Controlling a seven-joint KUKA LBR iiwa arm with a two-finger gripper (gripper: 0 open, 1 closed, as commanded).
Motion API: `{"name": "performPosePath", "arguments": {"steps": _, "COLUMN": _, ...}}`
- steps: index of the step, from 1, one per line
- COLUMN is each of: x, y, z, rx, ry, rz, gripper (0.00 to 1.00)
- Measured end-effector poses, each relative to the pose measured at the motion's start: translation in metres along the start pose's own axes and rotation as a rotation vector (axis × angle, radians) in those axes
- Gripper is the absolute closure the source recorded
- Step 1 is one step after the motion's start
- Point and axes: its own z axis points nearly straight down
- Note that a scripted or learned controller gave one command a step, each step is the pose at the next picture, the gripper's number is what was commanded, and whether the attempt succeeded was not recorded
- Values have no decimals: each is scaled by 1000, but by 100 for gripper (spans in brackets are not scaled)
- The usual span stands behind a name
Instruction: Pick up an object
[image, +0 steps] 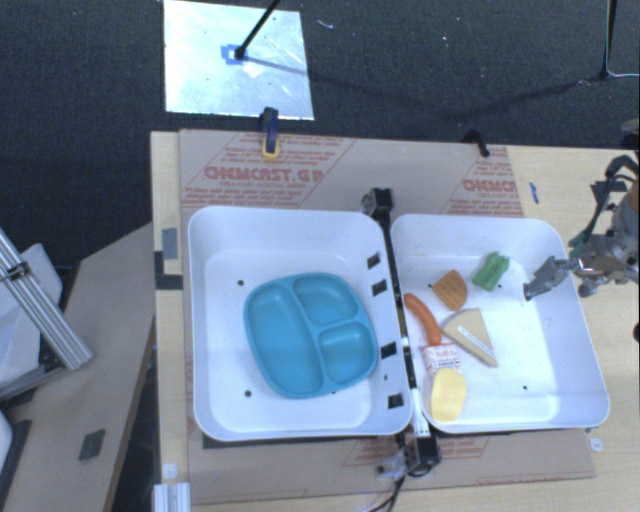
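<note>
Yellow piece lies well apart from end effector, fingers empty.

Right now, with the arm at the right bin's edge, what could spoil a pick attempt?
1. The wedge, sausage, packet and yellow piece lie crowded together, so a descent could nudge neighbours or close on two at once.
2. The end effector sits near the right bin's right wall, away from the items; the green piece is nearest, but small and easy to miss.
</note>
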Motion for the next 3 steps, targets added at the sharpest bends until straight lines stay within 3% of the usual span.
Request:
{"name": "performPosePath", "arguments": {"steps": 1, "x": 1, "y": 3, "z": -7, "rx": -11, "ry": -2, "rz": -3, "gripper": 0}}
{"name": "performPosePath", "arguments": {"steps": 3, "x": 4, "y": 11, "z": 113, "rx": -10, "ry": -2, "rz": -2, "gripper": 0}}
